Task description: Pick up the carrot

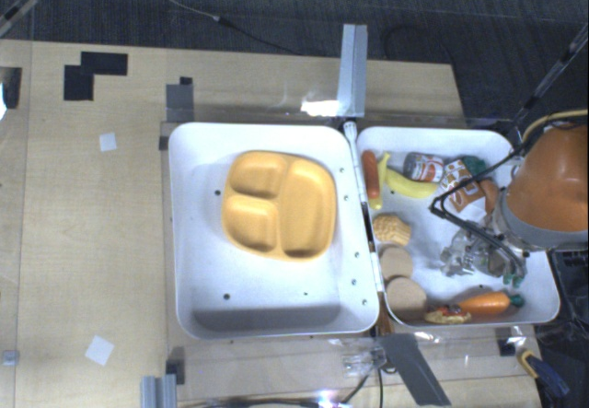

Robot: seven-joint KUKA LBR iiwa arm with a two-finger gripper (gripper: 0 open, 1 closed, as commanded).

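Camera view: the carrot is lying along the near wall of the right bin, green tip pointing right, with a small hot dog just beside its left end. It is looking light, stiff and smooth, so gripping across its thick orange middle seems best. The arm is reaching in from the right, leaning over the bin, with the gripper hanging just above the carrot; its state I cannot tell.
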